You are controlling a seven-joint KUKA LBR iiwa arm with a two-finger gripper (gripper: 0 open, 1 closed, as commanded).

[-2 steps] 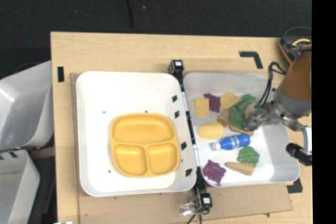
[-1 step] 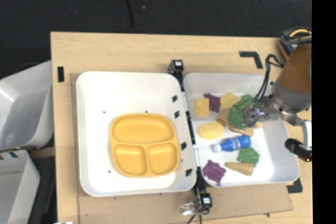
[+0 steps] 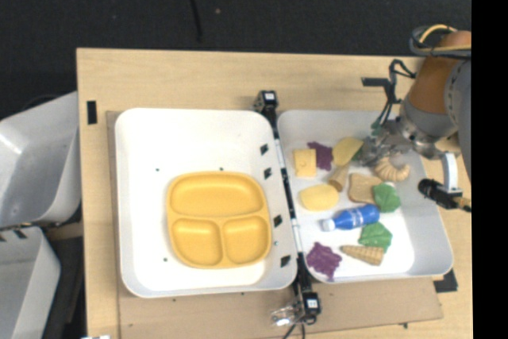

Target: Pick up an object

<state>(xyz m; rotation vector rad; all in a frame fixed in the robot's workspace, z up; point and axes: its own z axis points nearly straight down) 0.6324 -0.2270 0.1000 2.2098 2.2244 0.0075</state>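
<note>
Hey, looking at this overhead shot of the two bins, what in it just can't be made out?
- Claw: dark and small over the right bin; whether it is open or shut cannot be told, nor whether it touches the tan shell-like toy.
- Arm: cut off by the right edge.
- Blue bottle: label too small to read.
- Purple toy: blurred, exact kind unclear.

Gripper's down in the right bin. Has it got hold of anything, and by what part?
Cannot tell. The gripper is low among the toys beside the croissant, but nothing shows between its fingers.
</note>
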